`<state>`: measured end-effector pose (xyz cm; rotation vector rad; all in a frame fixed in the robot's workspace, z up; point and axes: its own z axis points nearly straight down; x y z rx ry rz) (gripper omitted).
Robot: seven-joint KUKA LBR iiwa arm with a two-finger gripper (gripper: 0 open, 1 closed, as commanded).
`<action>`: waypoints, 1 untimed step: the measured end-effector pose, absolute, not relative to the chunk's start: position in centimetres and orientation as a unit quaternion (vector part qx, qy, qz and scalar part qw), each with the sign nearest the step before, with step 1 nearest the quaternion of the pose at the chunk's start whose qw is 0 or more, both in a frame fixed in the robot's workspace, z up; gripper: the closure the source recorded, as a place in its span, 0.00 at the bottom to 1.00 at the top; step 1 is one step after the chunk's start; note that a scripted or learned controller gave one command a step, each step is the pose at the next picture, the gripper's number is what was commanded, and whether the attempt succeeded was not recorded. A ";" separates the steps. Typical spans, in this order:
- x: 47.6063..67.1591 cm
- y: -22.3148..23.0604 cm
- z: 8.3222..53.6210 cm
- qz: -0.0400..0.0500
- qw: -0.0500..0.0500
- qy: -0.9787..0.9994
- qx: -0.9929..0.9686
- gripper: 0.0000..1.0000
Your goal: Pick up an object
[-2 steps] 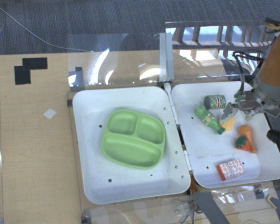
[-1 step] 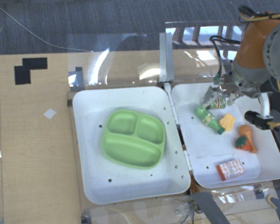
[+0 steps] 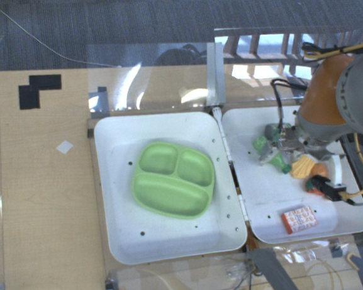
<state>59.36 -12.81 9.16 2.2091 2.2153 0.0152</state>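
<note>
Gripper [image 3: 274, 144] low in right bin [image 3: 257, 210] among small green pieces [image 3: 260, 144]; finger state cannot be told; green divided plate [image 3: 172, 180] in left bin [image 3: 123, 235].

No readable text anywhere, the print on the small red packet [image 3: 299, 218] too blurred.

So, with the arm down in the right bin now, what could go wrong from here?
1. The tool sits in a tight cluster of green pieces and a yellow item; it may catch several, or just push them aside.
2. The carrot lies close under the arm and might be knocked.
3. The red box lies flat, so it is probably hard to grasp.
</note>
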 end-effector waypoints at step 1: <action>59.6 -12.5 10.4 0.008 0.007 0.709 0.705 1.00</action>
